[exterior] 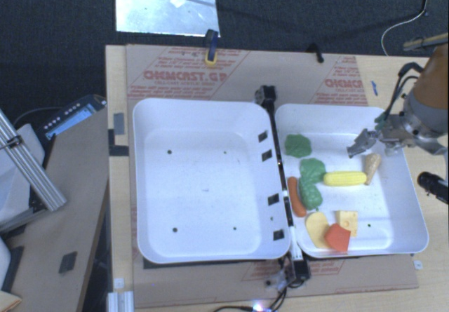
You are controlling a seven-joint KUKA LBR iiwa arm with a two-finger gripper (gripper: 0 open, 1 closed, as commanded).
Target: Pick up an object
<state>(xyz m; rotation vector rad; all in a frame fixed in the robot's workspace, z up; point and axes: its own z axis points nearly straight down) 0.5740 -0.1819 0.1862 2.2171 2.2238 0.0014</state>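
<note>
Red block (pixel 337 237) and cheese (pixel 347 220) sit untouched at the right bin's (pixel 414 223) front. Gripper (pixel 366 145) hovers above the tan piece (pixel 372 164); jaw state unclear. Nothing grasped yet.

The board (pixel 231 69) under the bins reads "CHEMCAST GP".
</note>
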